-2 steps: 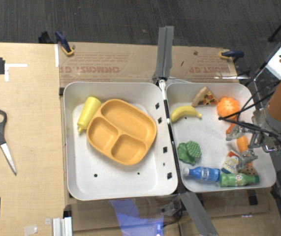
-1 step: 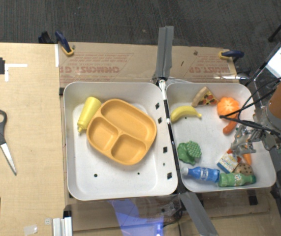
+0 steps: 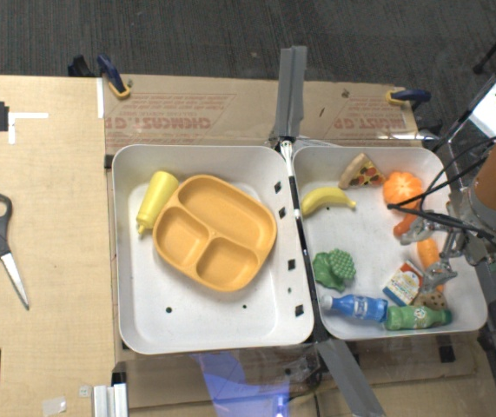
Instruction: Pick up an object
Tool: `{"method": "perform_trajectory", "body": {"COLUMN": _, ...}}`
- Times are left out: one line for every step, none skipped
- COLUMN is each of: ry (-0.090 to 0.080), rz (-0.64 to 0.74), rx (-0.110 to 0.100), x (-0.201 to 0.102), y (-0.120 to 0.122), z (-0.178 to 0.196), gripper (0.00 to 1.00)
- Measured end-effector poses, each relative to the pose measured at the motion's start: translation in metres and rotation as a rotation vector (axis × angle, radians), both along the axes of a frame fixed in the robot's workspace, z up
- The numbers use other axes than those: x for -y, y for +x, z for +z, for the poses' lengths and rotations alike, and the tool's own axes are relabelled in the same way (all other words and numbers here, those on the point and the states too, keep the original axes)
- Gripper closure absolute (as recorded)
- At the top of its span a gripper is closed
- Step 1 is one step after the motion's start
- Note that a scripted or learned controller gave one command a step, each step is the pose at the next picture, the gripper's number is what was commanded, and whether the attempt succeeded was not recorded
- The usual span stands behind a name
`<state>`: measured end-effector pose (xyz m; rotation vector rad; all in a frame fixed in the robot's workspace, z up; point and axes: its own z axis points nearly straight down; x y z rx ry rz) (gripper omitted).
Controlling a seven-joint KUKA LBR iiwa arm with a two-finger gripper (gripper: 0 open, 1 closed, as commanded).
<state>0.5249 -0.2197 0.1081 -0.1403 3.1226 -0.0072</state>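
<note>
Hand [image 3: 439,272] low in right bin [image 3: 365,233], over carton [image 3: 401,285] and orange piece [image 3: 427,252]. Cannot tell if released or clenched. Nothing lifted yet; pick not done.

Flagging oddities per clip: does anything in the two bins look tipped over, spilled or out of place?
Nothing is spilled or damaged. The yellow squeeze bottle lies on its side against the orange divided plate in the left white bin. The blue bottle and green bottle also lie flat in the right white bin.
</note>
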Motion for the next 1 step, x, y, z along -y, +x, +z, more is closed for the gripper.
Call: {"method": "perform_trajectory", "body": {"ry": 0.002, "rz": -0.051, "rx": -0.006, "x": 0.0023, "y": 0.0017, "z": -0.0104, "gripper": 0.00}}
